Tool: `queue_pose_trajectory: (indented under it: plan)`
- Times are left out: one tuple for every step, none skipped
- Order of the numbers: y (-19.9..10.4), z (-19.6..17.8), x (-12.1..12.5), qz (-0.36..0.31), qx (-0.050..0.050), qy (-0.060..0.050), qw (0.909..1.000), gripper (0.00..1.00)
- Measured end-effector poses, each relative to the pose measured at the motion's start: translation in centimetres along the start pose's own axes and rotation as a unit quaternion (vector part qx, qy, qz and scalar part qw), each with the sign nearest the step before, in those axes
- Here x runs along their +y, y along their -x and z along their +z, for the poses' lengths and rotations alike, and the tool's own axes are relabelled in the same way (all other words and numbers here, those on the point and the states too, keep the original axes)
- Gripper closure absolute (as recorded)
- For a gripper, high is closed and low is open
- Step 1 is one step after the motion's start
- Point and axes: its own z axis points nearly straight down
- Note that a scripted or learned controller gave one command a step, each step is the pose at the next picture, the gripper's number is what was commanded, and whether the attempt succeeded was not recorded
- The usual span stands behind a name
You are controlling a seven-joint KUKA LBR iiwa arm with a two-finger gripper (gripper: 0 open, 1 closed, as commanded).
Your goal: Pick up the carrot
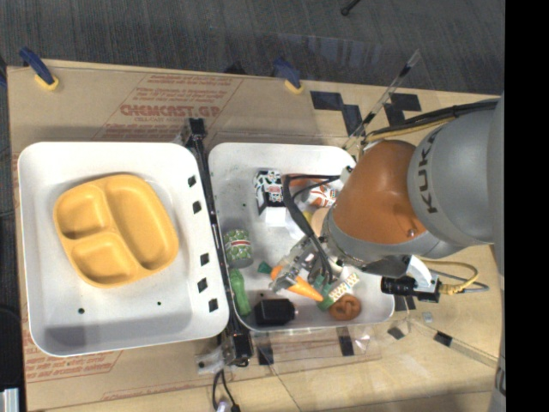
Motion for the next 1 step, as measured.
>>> queue_pose_trajectory:
  plan:
    - [-2.93, -6.49, 3.96, -0.002, -0.003, 0.001, 1.0000, 1.00]
